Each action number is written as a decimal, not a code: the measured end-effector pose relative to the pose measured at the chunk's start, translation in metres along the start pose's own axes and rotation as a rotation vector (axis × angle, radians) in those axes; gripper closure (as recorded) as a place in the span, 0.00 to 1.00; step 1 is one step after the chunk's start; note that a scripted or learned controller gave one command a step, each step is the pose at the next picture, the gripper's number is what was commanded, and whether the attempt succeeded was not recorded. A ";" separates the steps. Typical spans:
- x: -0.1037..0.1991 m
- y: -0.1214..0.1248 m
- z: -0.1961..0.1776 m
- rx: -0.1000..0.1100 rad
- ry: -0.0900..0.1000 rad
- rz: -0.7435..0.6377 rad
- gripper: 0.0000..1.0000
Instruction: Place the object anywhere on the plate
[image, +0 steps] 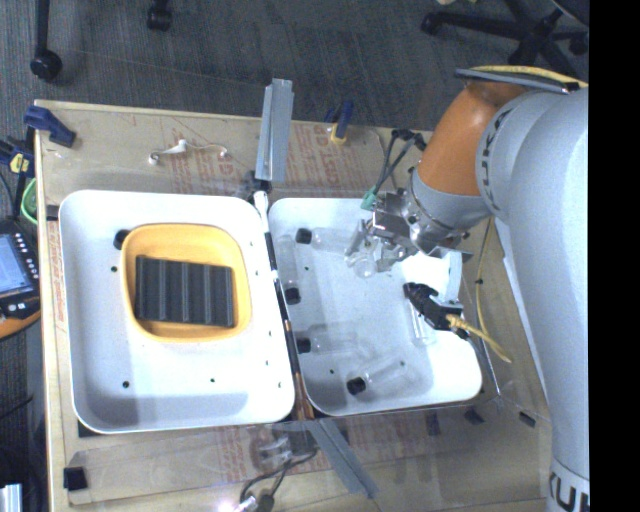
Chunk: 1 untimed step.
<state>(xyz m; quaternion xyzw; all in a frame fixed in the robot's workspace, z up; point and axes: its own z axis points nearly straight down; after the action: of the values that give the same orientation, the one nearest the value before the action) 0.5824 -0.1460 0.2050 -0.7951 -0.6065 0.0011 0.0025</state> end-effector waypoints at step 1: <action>0.036 -0.009 -0.063 -0.003 -0.002 -0.189 1.00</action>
<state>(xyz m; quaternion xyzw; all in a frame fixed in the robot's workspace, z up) 0.5836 -0.1088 0.2680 -0.7343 -0.6789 0.0007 0.0006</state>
